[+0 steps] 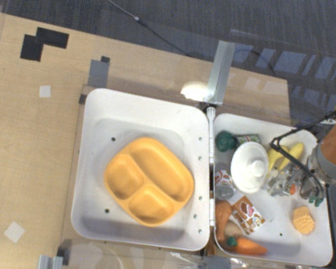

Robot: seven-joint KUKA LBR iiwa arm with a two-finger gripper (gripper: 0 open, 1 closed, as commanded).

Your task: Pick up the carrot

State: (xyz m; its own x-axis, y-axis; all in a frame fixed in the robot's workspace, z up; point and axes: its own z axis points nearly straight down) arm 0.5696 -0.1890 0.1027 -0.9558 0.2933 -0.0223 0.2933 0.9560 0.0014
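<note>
The carrot [250, 246], orange with a green stub at its left end, lies flat along the front wall of the right bin [322, 245]. The arm comes in from the right, its orange band above the wrist. My gripper [289, 182] hangs over the middle of the right bin, just right of a white bowl [249, 165] and beside a yellow banana [284, 155]. It is well behind the carrot and apart from it.
Also in the right bin are a green item [225, 140], a small silver can [225, 185], a red-and-white snack packet [247, 215], an orange piece [223, 216] and a yellow ridged block [303, 219]. A yellow divided plate [149, 180] sits in the left bin [94, 150].
</note>
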